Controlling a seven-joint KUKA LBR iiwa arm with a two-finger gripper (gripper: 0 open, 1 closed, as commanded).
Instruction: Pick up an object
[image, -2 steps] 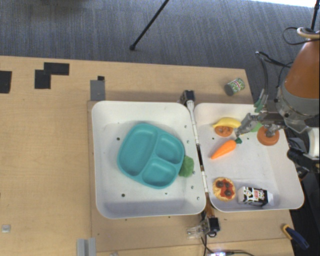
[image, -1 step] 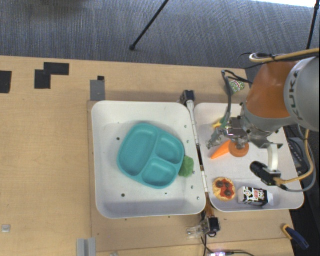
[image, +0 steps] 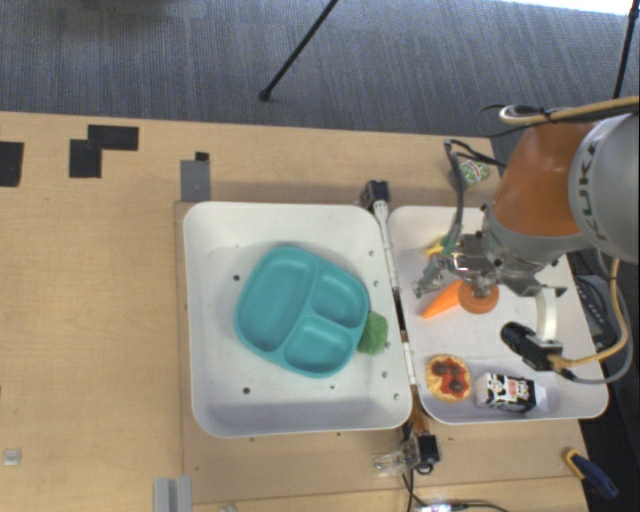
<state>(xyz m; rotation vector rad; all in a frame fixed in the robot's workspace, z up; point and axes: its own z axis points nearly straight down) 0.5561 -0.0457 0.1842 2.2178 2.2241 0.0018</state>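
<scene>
At the front of the right bin (image: 590, 405) lie a carton (image: 511, 391) and a small pizza (image: 448, 377). Behind them the carrot (image: 441, 301) lies touching the gripper (image: 452, 268), just under it, long axis left-right. I cannot tell the grip state.

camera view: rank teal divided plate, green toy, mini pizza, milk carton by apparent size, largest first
1. teal divided plate, by far the largest.
2. milk carton.
3. mini pizza, close to the carton; the order of these two is unsure.
4. green toy, though the plate's edge partly hides it, so its real extent is uncertain.
</scene>
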